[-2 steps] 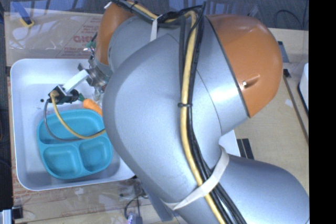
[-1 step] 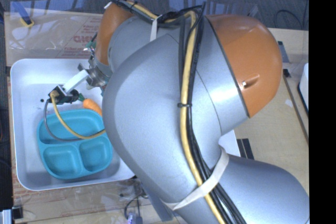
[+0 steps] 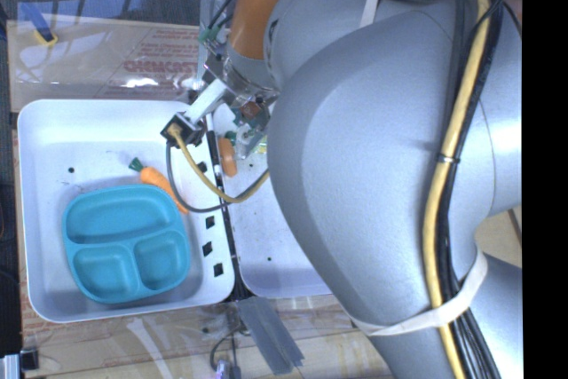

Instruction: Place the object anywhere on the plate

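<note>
A blue plate point(image 3: 127, 252) with three compartments lies in the left white bin point(image 3: 40, 133), toward its front. An orange toy carrot point(image 3: 160, 183) with a green top rests on the bin floor, touching the plate's far right rim. My gripper point(image 3: 224, 142) hangs over the divide between the two bins, right of the carrot and above the plate's far right corner. A small brownish-orange piece point(image 3: 228, 158) shows just under the gripper; whether it is held is unclear. The grey arm hides much of the gripper.
The right bin point(image 3: 266, 266) lies mostly under the big grey arm point(image 3: 382, 146). A yellow cable point(image 3: 206, 182) loops down from the wrist over the bins' shared rim. Clear plastic sheeting point(image 3: 115, 58) covers the bench behind the bins.
</note>
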`<move>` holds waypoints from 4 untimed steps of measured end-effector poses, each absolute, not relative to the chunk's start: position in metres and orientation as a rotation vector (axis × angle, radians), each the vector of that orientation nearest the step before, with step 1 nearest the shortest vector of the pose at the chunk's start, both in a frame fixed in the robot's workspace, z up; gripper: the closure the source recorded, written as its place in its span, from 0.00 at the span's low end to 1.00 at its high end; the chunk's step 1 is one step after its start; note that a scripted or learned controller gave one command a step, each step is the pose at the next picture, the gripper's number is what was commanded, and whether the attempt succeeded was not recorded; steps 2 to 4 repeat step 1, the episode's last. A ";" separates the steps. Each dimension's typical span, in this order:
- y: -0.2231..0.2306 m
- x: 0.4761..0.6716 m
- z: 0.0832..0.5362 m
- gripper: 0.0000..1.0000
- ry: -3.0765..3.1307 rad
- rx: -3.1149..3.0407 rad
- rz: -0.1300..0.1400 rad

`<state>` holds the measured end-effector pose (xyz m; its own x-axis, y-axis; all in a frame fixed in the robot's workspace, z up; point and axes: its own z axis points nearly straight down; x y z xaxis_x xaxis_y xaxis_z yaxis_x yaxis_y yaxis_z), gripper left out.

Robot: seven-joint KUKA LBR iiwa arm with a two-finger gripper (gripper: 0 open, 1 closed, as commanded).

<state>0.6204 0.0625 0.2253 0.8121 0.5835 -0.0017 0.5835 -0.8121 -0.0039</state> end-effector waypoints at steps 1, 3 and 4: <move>0.142 0.546 0.289 0.00 -0.326 -3.124 -0.002; 0.142 0.546 0.289 0.00 -0.326 -3.124 -0.002; 0.142 0.546 0.289 0.00 -0.326 -3.124 -0.002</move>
